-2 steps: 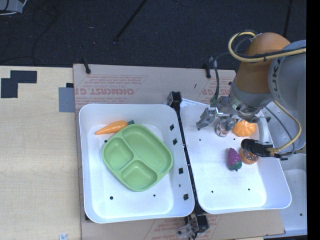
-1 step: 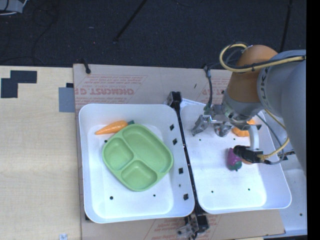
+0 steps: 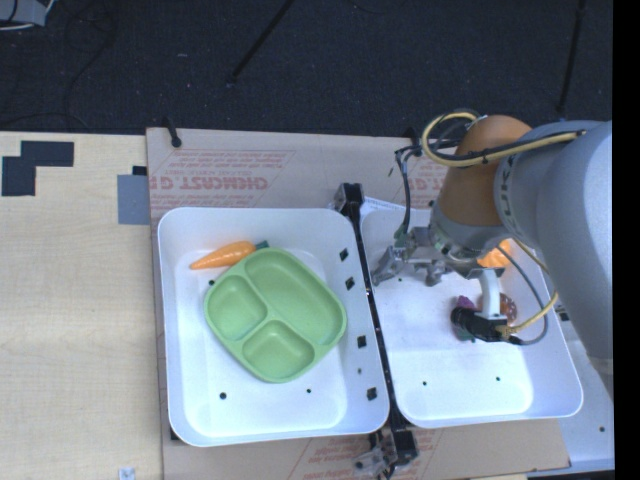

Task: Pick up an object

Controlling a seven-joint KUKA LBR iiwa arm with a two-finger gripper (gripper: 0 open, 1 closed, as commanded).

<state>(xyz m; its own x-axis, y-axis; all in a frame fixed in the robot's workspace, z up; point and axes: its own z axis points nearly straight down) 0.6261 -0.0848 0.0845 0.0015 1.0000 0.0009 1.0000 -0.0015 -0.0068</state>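
My grey arm (image 3: pixel 560 208) with its orange band reaches in from the right and bends down over the right white bin (image 3: pixel 470 388). My gripper (image 3: pixel 405 265) sits low near that bin's far left corner; I cannot tell how far open it is. The orange plastic carrot (image 3: pixel 222 255) lies near the left white bin's (image 3: pixel 190 368) far left corner, touching the green three-compartment plastic plate (image 3: pixel 275 313).

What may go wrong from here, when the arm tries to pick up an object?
1. The gripper is close to the black divider and may strike it.
2. An orange thing and a purple thing lie partly under the arm, which may shove them instead of grasping them.
3. The plate is wide and flat, so it is likely hard to grip.
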